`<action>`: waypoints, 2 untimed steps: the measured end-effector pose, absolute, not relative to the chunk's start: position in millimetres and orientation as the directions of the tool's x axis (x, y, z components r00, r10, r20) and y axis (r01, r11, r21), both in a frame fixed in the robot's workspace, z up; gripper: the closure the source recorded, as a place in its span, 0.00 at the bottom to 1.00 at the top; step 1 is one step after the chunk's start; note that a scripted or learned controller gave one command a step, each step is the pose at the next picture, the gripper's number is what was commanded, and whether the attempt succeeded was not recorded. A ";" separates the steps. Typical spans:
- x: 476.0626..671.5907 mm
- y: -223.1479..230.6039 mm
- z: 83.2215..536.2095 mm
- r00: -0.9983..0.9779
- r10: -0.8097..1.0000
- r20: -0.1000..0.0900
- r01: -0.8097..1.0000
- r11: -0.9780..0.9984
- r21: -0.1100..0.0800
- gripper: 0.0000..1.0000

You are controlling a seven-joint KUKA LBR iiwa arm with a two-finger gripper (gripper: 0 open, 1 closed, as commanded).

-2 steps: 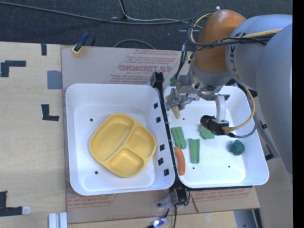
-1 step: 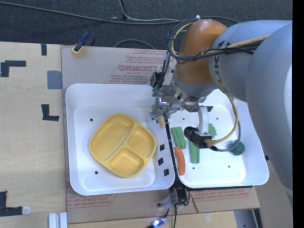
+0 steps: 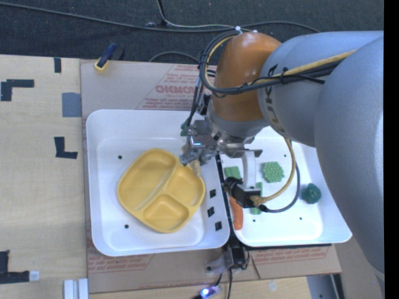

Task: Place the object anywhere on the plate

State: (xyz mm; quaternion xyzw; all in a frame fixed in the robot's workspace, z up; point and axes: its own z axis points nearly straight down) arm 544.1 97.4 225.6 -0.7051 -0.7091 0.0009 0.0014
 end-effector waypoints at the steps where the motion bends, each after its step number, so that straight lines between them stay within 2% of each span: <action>1: 515.4 150.4 222.5 -0.004 1.000 -0.001 1.000 0.004 -0.004 1.00; 2: 516.2 149.1 222.5 -0.003 1.000 -0.001 1.000 0.003 -0.003 0.00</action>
